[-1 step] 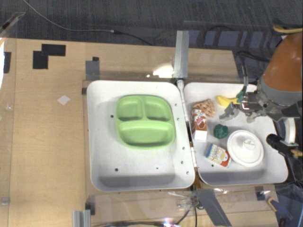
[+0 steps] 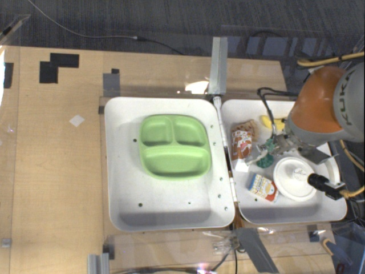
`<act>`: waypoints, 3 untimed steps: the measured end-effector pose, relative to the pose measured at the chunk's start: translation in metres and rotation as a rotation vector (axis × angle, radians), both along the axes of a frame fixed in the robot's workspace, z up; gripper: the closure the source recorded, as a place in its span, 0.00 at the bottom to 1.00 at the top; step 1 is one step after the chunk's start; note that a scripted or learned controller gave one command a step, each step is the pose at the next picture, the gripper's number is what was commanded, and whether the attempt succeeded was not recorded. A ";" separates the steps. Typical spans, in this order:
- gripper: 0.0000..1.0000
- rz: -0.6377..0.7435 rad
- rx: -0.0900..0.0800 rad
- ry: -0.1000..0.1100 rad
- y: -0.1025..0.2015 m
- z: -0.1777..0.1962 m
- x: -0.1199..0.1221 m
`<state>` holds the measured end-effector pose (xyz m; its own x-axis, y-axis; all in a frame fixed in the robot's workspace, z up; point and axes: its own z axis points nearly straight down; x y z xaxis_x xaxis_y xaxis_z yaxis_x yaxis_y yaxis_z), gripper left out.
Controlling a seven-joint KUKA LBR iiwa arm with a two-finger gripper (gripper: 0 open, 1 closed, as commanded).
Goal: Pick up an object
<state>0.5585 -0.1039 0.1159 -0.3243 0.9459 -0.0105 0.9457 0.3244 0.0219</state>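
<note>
From my feed the arm (image 2: 319,104) is reaching into the right bin (image 2: 285,210), with the end effector (image 2: 272,148) down among the clutter, right by a small green object (image 2: 266,161); honestly can't tell whether it's open, closed or gripping anything. Also in that bin: a brown-red snack packet (image 2: 242,140), something yellow (image 2: 268,121) at the back, a white round lid-like dish (image 2: 295,177) and a little colourful box (image 2: 262,186). The left bin (image 2: 122,204) has the green divided tray (image 2: 174,146), all sitting on the wooden tabletop (image 2: 51,176).
</note>
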 end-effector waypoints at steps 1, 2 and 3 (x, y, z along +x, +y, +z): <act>0.00 0.129 0.000 0.012 0.001 -0.027 -0.022; 0.00 0.064 0.002 0.017 0.004 -0.022 0.021; 0.00 0.013 0.002 0.017 0.029 0.070 -0.014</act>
<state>0.5447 -0.0753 0.1861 -0.3367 0.9416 -0.0027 0.9416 0.3367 0.0066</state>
